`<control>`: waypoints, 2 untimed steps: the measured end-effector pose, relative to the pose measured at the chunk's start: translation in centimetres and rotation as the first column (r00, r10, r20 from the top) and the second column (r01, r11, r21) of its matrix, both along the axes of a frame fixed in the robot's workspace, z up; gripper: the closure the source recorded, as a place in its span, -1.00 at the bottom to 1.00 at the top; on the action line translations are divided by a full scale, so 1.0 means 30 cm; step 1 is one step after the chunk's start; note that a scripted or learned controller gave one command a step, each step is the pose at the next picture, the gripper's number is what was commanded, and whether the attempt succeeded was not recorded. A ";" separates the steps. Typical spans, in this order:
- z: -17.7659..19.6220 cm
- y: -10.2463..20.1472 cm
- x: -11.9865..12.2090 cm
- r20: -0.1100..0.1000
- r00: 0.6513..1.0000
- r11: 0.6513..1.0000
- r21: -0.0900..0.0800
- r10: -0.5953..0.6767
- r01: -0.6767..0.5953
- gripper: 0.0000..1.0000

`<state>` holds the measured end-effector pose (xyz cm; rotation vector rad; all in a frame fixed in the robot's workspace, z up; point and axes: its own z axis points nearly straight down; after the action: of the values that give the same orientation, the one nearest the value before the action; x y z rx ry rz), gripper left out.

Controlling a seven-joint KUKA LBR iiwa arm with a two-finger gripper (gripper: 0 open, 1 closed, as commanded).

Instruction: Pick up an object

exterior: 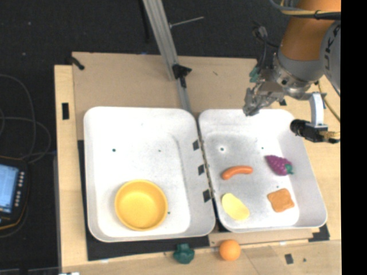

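- The gripper (251, 109) hangs over the far edge of the right bin (298, 217), near that edge's middle. I cannot tell how far the claw is open, and nothing shows in its grasp.
- Likeliest target, I judge: the sausage (237, 171), lying flat near the middle of the right bin, closest to the claw.
- It is a small orange-red tube, slightly curved, with rounded ends.
- It is probably a light, smooth plastic toy that may roll or slip; closing across its narrow middle would suit best.
- Other choices in that bin: a purple grape bunch (278, 164) toward the right edge, an orange toast slice (280, 200) and a pale yellow piece (234, 206) near the front edge.
- A yellow bowl (140, 204) sits in the front of the left bin (137, 119).
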<state>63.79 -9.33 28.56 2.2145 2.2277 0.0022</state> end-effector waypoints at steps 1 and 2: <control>-0.002 0.173 0.000 -0.002 1.000 1.000 0.000 0.000 0.000 1.00; -0.012 0.314 -0.021 -0.003 1.000 1.000 0.000 0.000 0.000 1.00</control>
<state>63.17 0.08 28.19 2.2162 2.2283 -0.0007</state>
